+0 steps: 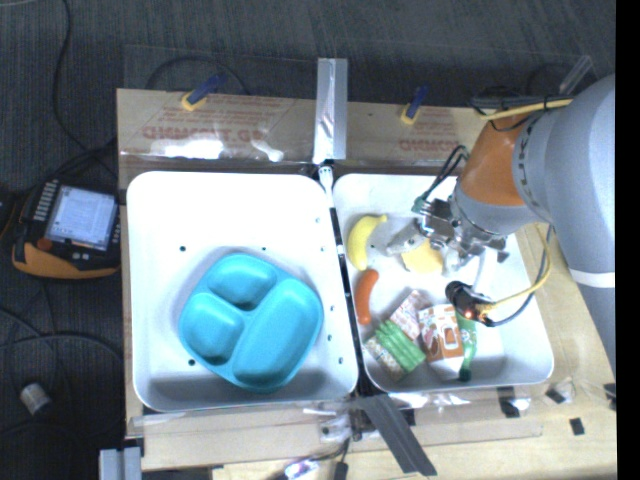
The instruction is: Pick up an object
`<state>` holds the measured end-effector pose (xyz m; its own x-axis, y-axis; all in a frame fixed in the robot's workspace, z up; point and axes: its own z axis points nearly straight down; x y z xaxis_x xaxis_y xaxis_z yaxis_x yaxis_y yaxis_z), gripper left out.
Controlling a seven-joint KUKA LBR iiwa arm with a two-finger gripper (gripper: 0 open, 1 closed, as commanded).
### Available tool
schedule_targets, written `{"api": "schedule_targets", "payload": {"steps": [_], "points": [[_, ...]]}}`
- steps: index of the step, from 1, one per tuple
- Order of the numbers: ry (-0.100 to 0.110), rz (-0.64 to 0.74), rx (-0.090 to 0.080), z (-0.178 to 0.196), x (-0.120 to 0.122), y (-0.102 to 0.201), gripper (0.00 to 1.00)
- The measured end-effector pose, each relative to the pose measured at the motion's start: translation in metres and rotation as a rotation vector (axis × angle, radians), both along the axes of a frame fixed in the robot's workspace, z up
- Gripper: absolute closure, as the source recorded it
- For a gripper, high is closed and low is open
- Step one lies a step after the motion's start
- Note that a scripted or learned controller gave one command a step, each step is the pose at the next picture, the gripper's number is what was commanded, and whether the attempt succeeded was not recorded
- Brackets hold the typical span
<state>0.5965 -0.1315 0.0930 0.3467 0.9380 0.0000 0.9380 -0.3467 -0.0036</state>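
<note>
- The worktop (pixel 250 128) is a brown board with a clear plastic sheet across its far strip, pinned by two blue-and-yellow clamps (pixel 203 92).
- Two shallow white plastic bins sit on it side by side, touching along the middle: the left bin (pixel 160 208) and the right bin (pixel 530 353).
- A silver metal upright bar (pixel 331 108) stands at the far edge, in line with the seam between the bins.
- The worktop stands on dark grey carpet floor (pixel 300 18).
</note>
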Motion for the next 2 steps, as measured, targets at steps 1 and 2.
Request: {"api": "schedule_targets", "payload": {"steps": [1, 2], "points": [[0.004, 0.000, 0.003, 0.007, -0.001, 0.001, 1.00], [-0.001, 0.088, -0.002, 0.095, 0.003, -0.039, 1.00]]}}
